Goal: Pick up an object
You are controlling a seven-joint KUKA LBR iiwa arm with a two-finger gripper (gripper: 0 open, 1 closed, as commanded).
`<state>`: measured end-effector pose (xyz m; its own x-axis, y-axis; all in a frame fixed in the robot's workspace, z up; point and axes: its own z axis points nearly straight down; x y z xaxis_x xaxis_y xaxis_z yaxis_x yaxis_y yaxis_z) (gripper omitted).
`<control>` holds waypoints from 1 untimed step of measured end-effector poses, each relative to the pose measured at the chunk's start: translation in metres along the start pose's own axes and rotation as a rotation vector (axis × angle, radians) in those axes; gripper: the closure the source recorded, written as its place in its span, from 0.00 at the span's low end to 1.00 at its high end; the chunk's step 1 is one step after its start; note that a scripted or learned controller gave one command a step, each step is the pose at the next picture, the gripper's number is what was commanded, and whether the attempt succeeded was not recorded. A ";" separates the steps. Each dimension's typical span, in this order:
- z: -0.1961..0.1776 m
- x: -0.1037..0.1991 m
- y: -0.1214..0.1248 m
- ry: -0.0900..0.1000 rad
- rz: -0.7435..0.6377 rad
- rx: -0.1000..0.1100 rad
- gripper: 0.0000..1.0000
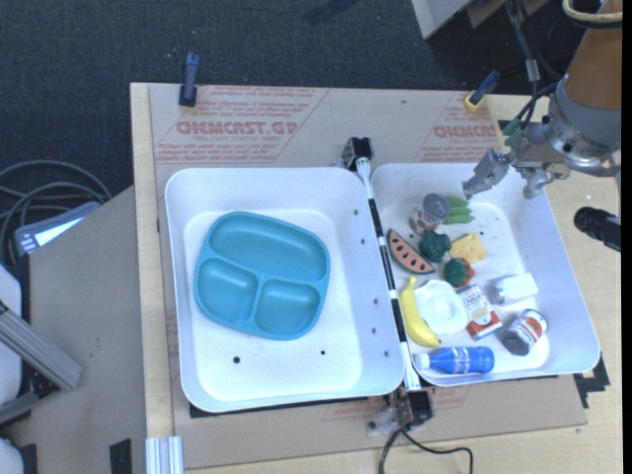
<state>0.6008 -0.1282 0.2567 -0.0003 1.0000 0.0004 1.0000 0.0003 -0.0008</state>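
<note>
Gripper (506,175) open, holding nothing, above right bin (568,265) far edge. Toys packed tight nr can (434,207) & green toy (457,206); fingers may nudge neighbours, close on nothing.

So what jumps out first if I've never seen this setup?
The blue plate, with its three compartments, sits alone in the left bin. The right bin is crowded with small things, among them a banana, a watermelon slice and a blue bottle. The arm hangs over that bin's far edge.
</note>
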 end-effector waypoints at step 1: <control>0.093 0.007 -0.025 0.000 0.001 0.000 0.00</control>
<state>0.5761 -0.1214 0.1632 0.0004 1.0000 0.0001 1.0000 -0.0004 -0.0011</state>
